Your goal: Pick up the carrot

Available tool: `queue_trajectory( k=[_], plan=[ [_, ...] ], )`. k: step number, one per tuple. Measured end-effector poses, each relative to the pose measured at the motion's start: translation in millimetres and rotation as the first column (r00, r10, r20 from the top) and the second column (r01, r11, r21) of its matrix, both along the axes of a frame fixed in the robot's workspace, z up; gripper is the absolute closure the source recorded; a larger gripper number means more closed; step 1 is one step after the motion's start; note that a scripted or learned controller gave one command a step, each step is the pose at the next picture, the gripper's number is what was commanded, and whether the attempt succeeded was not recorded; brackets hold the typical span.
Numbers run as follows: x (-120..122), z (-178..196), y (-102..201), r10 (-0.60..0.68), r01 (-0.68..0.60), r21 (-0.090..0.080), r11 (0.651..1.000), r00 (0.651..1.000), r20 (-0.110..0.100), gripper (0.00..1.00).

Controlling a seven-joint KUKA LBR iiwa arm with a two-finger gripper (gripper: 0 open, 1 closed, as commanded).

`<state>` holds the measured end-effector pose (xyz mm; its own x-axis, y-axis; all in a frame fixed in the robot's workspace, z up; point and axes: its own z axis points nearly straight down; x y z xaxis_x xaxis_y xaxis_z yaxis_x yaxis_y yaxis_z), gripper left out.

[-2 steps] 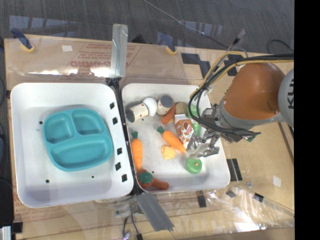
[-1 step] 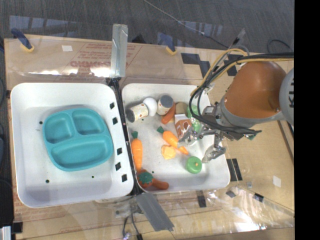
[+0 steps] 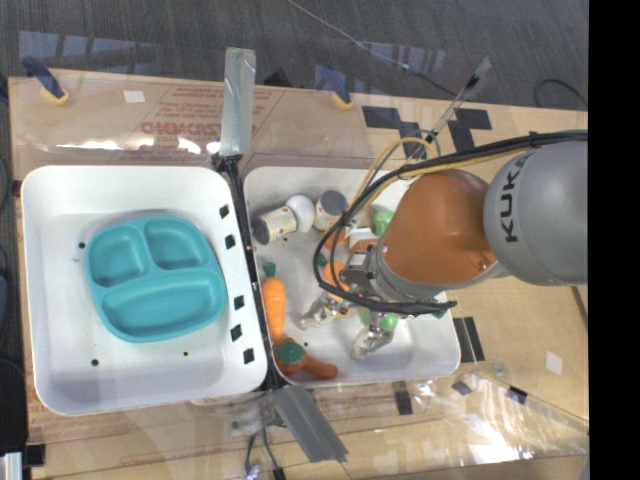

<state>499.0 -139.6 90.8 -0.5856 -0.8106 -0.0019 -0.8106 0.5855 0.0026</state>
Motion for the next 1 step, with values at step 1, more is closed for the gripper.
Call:
queue_trajectory(
  k=[1],
  plan=[
    [47.2, 7.5, 29.0, -0.446, 0.446, -0.004, 0.895, 0.895, 0.006, 0.0]
  ],
)
